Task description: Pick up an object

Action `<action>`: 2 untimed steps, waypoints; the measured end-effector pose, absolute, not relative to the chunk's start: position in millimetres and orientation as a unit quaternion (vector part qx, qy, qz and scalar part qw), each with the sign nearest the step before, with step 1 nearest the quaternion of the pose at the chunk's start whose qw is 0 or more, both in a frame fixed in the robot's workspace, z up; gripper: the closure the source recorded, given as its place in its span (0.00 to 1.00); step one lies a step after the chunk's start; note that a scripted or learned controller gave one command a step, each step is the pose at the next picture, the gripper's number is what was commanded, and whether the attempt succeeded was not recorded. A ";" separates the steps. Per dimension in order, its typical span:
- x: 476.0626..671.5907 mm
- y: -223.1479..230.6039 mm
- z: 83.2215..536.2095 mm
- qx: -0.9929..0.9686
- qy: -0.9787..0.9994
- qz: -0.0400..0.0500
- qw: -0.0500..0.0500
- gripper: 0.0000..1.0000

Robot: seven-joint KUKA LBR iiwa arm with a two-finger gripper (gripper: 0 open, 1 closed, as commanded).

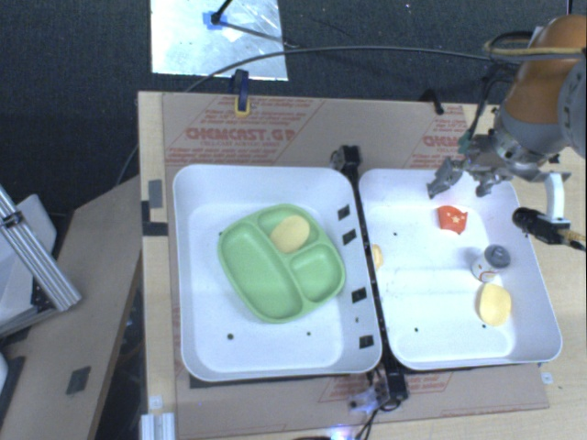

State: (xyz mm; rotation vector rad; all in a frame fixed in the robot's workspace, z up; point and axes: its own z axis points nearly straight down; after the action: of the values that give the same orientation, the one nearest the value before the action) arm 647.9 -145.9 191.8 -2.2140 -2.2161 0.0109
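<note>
Over the right bin's far edge, the fingers [463, 180] hang spread and empty.

Just near of the fingers lies a small red object [451, 218], flat on the right bin [413, 337]; it looks roughly squarish, so no long axis can be told. Nearer still sit a grey-and-white piece [491, 260] and a yellow lemon-like object [493, 304], its length running near-to-far. Best bet: descend straight onto the red object, straddling it. A green tray [266, 282] fills the left bin [202, 246] on the table [275, 126].
</note>
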 end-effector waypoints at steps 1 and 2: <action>650.9 -145.7 199.7 -0.706 -0.708 0.000 -0.001 0.00; 651.9 -142.7 137.9 -0.705 -0.709 0.001 0.000 0.00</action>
State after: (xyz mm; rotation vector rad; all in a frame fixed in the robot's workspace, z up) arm 651.9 -142.7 137.9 -2.2156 -2.2260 0.0018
